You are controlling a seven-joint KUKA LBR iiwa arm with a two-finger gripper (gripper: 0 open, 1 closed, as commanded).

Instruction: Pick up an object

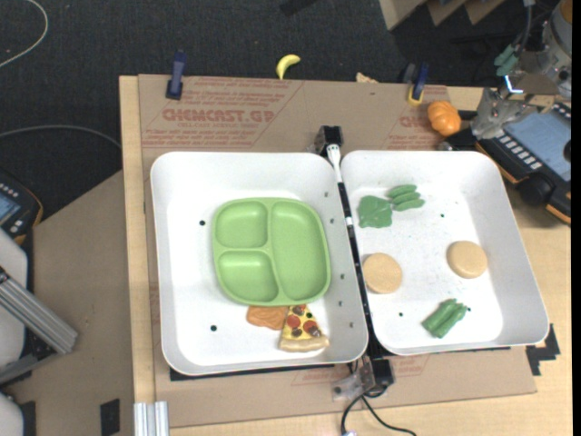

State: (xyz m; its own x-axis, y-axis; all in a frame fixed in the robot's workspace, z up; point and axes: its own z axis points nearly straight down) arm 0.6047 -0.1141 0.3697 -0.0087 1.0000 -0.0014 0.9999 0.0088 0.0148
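The left bin holds a green divided plate. In front of the plate lie a pizza slice and a flat orange-brown piece. In the right bin lie a leafy green piece, a smaller green piece, two tan round discs and a green bean bundle. My gripper hangs at the far right, beyond the right bin's back corner and apart from every object.
An orange ball sits on the cardboard behind the right bin, close to the gripper. A small banana lies at the board's back edge. Blue clamps grip that edge. A black clip joins the bins.
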